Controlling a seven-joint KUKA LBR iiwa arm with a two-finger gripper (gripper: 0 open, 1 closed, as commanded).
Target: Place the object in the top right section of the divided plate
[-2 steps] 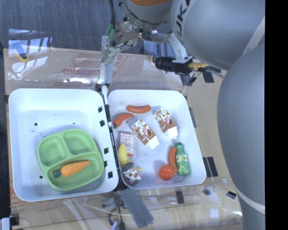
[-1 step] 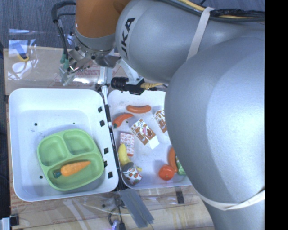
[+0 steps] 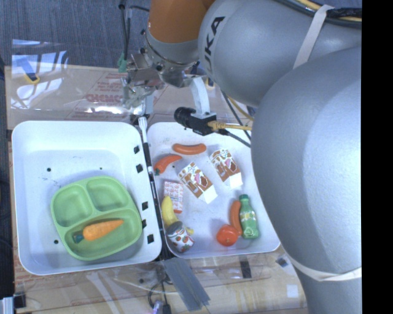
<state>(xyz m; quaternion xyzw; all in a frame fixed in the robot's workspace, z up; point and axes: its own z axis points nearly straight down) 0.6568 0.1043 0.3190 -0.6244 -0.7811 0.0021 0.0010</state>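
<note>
From the camera above, the grey arm with its orange band (image 3: 174, 18) is reaching in from the three o'clock side and filling most of the upper right. Its claw (image 3: 140, 93) is hanging above the far rim where the two shallow white bins meet, at about twelve o'clock of the left white bin (image 3: 37, 147); whether the claw is apart or together cannot be told, and nothing is showing in it.

In the left bin, a green plastic divided plate (image 3: 63, 208) is lying toward six o'clock. An orange toy carrot with a green stub (image 3: 98, 230) is resting in the plate's long section at six o'clock, while the two smaller sections sit at ten and one o'clock.

The right white bin (image 3: 261, 239) is holding a scatter of toy food. A brown sausage (image 3: 189, 148) is lying at twelve o'clock, a red-orange chilli-shaped piece (image 3: 166, 162) at ten o'clock, and two white and brown cartons (image 3: 198, 182) near the middle. A yellow banana (image 3: 168, 211) is lying at eight o'clock, a small printed can (image 3: 179, 236) at seven o'clock, and a red tomato (image 3: 226, 235) beside a green bottle (image 3: 247, 216) at five o'clock.
</note>
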